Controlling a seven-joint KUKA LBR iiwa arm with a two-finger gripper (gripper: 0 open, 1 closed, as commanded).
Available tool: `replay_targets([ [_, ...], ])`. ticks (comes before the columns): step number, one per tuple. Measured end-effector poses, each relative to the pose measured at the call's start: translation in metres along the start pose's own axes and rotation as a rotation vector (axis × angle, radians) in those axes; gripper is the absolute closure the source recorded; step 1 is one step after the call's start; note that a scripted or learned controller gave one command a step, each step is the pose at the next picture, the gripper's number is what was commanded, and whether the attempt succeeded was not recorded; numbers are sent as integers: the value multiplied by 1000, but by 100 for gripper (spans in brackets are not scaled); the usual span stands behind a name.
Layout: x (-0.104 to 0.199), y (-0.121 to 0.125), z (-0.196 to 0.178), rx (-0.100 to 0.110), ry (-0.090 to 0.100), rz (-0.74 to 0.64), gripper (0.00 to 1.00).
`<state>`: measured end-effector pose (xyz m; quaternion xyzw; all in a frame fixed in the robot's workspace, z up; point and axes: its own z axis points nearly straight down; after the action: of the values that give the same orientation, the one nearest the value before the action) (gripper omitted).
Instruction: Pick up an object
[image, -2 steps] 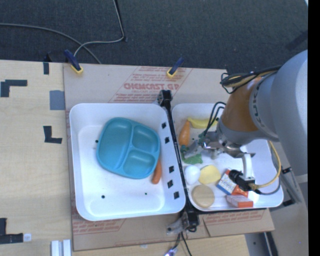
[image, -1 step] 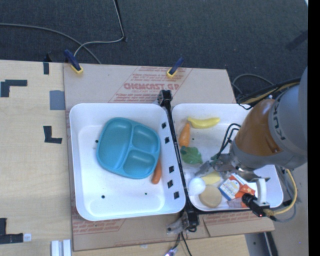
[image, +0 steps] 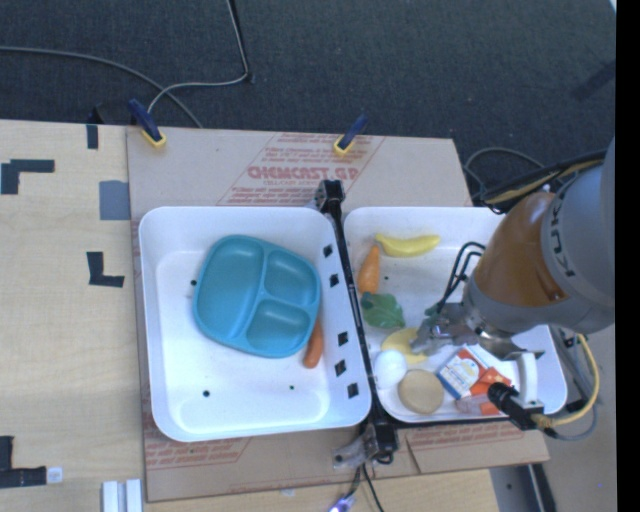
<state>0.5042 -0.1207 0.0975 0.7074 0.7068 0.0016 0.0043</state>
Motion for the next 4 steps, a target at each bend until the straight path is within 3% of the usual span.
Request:
replay_targets([
  [1, 39, 54, -87, 8, 4, -2, 100],
  [2, 39, 53, -86, 10, 3, -3, 0],
  [3, 34, 120, -117, 8, 3, -2, 0],
  [4, 43, 121, -99, 10, 2, -1, 0],
])
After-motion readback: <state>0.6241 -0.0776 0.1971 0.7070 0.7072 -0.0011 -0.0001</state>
